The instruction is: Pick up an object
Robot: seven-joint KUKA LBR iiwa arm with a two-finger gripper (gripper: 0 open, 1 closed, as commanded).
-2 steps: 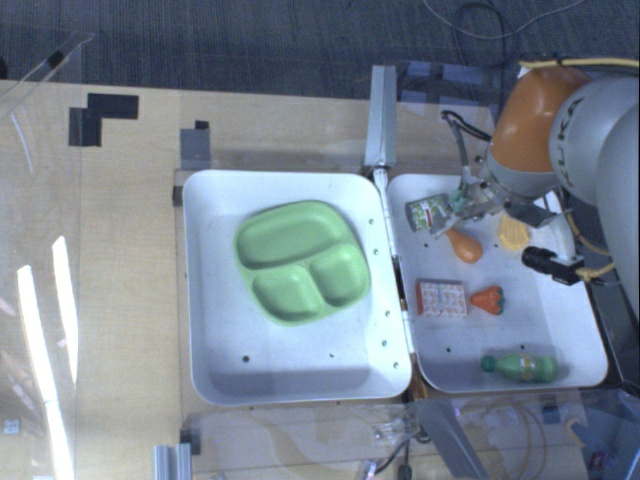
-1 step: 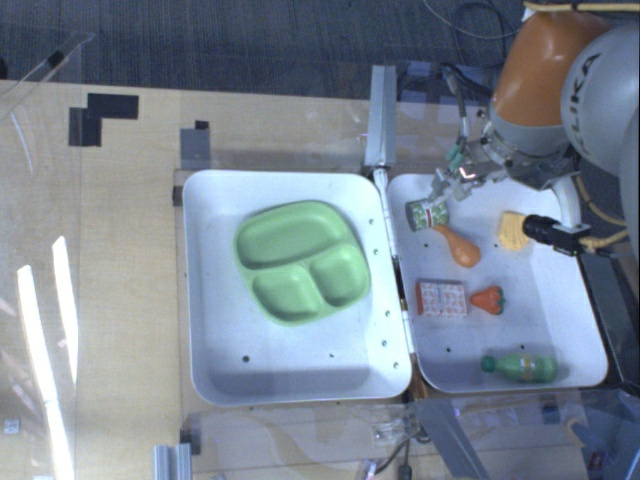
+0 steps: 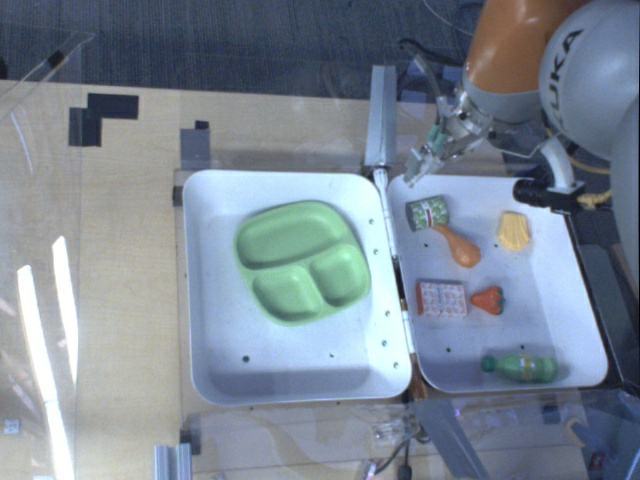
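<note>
Gripper (image 3: 418, 165) at 12 o'clock edge of right bin (image 3: 590, 308), near divider; jaw state cannot tell, nothing visible between fingers. Arm (image 3: 560, 48) enters from 2 o'clock. Right bin contents: green carton (image 3: 427, 212) at 11 o'clock, touching orange drumstick (image 3: 457, 244); yellow piece (image 3: 514, 231) at 1 o'clock; pink wafer (image 3: 441, 299) near centre, just beside red strawberry (image 3: 487, 301); green bottle (image 3: 520, 368) lying at 5 o'clock. Left bin (image 3: 210, 358): green divided plate (image 3: 300, 260) at centre.
</note>
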